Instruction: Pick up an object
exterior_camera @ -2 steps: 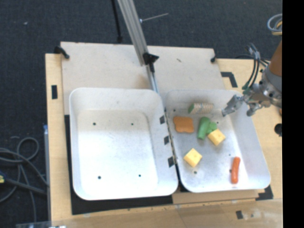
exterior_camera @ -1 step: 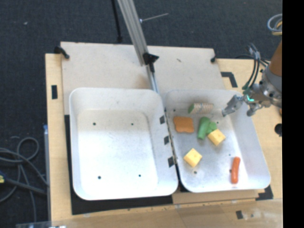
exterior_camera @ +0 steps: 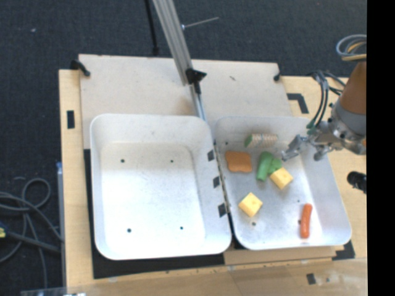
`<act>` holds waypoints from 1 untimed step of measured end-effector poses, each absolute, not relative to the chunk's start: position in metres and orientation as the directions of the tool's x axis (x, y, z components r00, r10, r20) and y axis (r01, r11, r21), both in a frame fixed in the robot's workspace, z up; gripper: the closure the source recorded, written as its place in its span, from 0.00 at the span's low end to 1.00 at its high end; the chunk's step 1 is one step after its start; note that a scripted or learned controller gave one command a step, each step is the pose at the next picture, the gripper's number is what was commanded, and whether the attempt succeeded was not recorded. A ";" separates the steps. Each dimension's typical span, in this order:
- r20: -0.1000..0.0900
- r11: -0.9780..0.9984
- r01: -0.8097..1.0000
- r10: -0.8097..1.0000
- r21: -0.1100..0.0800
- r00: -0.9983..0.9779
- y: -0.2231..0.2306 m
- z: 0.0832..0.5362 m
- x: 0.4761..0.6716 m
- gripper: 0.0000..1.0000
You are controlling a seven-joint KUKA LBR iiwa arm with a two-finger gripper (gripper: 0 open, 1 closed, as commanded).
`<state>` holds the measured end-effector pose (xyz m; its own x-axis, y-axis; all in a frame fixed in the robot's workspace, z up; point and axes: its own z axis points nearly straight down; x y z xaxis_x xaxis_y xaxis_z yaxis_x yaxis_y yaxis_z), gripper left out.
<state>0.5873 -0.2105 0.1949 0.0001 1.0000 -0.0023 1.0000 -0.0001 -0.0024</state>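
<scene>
The right bin (exterior_camera: 338, 222) holds several small items: an orange-brown block (exterior_camera: 239, 161), a green piece (exterior_camera: 266, 165), a yellow cube (exterior_camera: 282, 178) touching that green piece, a second yellow cube (exterior_camera: 250, 205), an orange-red stick (exterior_camera: 305, 221) and a pale ribbed piece with a green end (exterior_camera: 261, 140). My gripper (exterior_camera: 305, 152) hangs over the bin's upper right part, to the right of the green piece and the ribbed piece. It is open, its fingers spread apart with nothing between them.
The left bin (exterior_camera: 99, 165) sits beside the right one, their rims meeting at the middle. A slanted metal pole (exterior_camera: 173, 32) rises from a clamp behind the bins. Cables lie on the dark floor at the left.
</scene>
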 end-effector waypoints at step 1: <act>-0.002 -0.001 1.000 1.000 -0.002 0.001 -0.211 0.153 0.589 0.00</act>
<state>0.5891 -0.2113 0.1529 0.0014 1.0000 -0.0023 1.0000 -0.0014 -0.0021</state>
